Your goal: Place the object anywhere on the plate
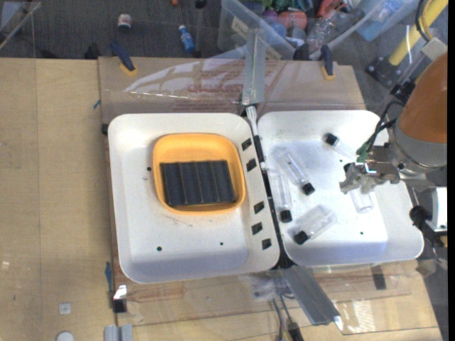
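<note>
You see 2 white bins: the left bin [135, 247] carries the orange plate [199, 146] with a dark ribbed block [197, 183] on it. In the right bin [398, 240], at right of frame, lie 4 clear black-capped vials, one [314, 224] at lower centre. The gripper [362, 185] hovers over the right bin's right side, just above another clear vial [362, 202]; jaw state cannot be told.

1. Standing over the bench [50, 190], I can read no text, brand, number or sign on anything.
2. A pale sticker on the clear storage tub [245, 20] behind the bench might be a label, but whatever is on it is too small and blurred to read.
3. The small bottle [186, 40] on the floor has a blue wrapper; no lettering on it can be made out.
</note>
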Controlling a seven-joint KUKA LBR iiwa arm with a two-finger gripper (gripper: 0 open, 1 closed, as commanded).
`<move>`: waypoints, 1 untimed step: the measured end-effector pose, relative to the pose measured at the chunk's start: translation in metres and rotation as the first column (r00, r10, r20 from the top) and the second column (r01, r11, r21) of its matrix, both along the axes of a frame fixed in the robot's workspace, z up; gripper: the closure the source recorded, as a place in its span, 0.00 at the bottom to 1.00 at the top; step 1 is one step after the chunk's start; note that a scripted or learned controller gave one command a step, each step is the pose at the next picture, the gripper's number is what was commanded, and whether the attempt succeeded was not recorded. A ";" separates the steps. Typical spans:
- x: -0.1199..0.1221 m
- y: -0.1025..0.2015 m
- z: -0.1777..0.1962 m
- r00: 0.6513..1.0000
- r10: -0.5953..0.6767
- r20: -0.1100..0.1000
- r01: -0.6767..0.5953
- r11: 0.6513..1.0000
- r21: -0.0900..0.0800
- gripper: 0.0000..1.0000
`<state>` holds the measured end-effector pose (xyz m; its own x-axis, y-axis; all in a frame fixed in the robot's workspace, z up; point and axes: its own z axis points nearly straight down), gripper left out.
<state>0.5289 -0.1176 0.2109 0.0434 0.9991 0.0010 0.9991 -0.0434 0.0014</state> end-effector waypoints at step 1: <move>0.069 0.014 0.005 1.000 -0.023 0.000 0.023 1.000 -0.002 1.00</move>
<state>0.5982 -0.1036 0.2161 0.0666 0.9978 -0.0007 0.9978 -0.0666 0.0015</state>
